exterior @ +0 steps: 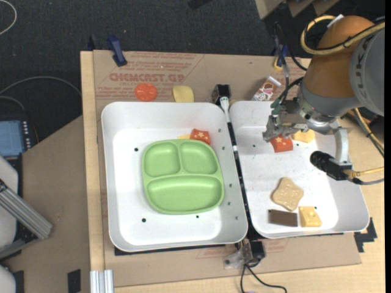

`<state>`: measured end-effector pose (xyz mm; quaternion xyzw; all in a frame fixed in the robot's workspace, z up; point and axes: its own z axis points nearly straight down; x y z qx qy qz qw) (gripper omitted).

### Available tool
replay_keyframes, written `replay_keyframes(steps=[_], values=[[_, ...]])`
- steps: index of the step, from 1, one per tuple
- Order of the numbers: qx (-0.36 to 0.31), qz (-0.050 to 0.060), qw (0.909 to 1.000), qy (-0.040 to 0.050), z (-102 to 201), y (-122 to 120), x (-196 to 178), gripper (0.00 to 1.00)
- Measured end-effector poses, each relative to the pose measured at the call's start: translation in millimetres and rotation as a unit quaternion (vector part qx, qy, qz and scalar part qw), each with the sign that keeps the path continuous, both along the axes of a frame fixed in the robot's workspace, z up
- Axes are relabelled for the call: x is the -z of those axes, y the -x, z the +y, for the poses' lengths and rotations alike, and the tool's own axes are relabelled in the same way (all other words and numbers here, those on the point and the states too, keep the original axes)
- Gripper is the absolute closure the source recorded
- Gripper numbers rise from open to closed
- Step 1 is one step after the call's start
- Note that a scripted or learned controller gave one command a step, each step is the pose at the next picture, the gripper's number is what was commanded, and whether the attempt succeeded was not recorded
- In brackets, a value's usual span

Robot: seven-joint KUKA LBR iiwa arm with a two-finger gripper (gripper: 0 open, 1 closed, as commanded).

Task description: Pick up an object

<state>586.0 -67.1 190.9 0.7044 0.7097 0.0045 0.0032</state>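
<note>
Overhead, two shallow white bins sit side by side on a cardboard-covered bench.

Left bin [116, 182]: holds a green divided plate [181, 176] near its middle; a red-and-yellow block [200, 135] lies just beyond the plate's far edge, partly hidden by it.

Right bin [348, 218]: the arm [339, 60] reaches in from the right, its grey and orange bulk covering the bin's far right corner. The gripper [280, 133] points down at the far part of this bin, directly over a small red piece [281, 143]. Whether the jaws are spread or closed cannot be told, nor whether they grip the red piece, since the wrist body blocks them from above. A pale yellow piece [303, 137] lies just right of the red one, part covered by the gripper. Toward the near side lie a tan bread-shaped piece [287, 194], a brown slab [283, 218] and a yellow cheese wedge [310, 216].

Bench beyond the bins: an orange disc [146, 91], a pale yellow lump [182, 94] and a small printed packet [264, 90]; its markings are too small to read.
</note>
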Motion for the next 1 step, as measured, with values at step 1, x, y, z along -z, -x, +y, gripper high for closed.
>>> replay_keyframes(steps=[1], values=[[0.001, 0.002, 1.0, 0.0, 40.9, 54.9, -68.9, 1.0]])
